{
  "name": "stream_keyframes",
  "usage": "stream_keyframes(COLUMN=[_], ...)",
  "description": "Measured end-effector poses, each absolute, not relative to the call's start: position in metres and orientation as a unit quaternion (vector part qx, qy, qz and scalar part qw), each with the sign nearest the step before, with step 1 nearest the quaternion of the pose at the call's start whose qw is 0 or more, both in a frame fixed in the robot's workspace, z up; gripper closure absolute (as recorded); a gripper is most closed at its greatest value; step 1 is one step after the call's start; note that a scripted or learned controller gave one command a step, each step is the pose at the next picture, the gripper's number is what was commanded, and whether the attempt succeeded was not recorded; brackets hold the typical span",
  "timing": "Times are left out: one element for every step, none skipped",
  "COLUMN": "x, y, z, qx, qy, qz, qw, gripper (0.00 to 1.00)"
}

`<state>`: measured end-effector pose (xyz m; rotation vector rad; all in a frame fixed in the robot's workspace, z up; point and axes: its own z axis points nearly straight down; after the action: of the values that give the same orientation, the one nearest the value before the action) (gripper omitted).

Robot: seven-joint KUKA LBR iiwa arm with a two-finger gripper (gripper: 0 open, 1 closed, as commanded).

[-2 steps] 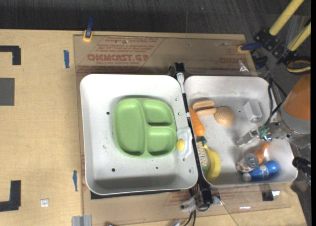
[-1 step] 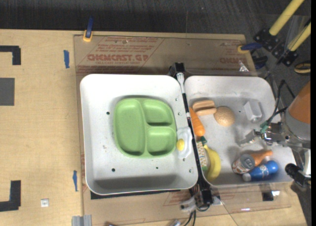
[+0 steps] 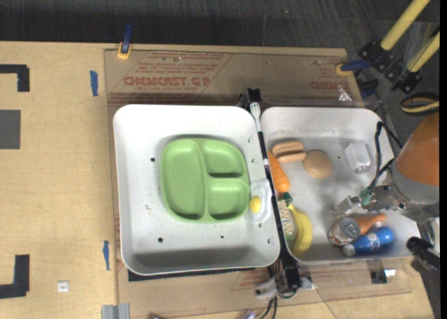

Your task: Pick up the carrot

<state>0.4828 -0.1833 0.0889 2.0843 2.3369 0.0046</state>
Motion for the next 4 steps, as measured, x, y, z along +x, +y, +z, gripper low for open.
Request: stream_keyframes(x=[0.49,0.482,0.491,0.482], y=[-0.208,-0.188,-0.207,-0.188], z=[0.091,0.089,0.091,0.089], qx=[0.765,0.671,0.771,0.641], qy=[0.643,0.742,0.637,0.768], qz=[0.0143,0.0011,0.0146,0.001], qw=[-0.007,0.005,-0.007,0.005], gripper=[0.0,0.0,0.0,0.0])
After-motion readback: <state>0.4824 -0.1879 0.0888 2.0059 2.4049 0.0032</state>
